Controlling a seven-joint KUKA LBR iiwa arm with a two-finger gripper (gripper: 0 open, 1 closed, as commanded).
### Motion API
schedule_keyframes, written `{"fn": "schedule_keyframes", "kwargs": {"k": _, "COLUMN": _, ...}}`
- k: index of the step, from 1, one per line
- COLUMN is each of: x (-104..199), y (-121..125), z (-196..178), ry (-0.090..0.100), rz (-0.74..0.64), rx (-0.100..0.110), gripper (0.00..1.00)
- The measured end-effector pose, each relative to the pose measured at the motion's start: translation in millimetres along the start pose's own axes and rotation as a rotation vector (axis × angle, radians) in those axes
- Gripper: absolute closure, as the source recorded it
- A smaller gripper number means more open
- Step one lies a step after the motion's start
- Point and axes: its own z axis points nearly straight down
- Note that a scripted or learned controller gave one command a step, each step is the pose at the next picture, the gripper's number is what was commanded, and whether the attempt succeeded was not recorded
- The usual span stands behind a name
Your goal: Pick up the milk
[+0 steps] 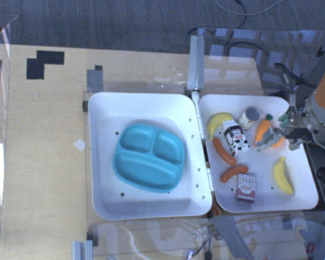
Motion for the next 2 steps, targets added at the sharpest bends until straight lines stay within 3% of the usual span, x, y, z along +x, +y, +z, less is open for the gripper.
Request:
{"fn": "schedule_keyframes", "kwargs": {"k": 1, "x": 0.3, "y": 1.9, "z": -11.3, "ry": -0.001, "rz": -0.003, "rx": -0.006, "gripper": 1.00}}
{"fn": "schedule_keyframes", "kwargs": {"k": 2, "x": 0.9, "y": 3.8, "z": -22.8, "ry": -0.001, "rz": -0.005, "rx": -0.012, "gripper": 1.00}}
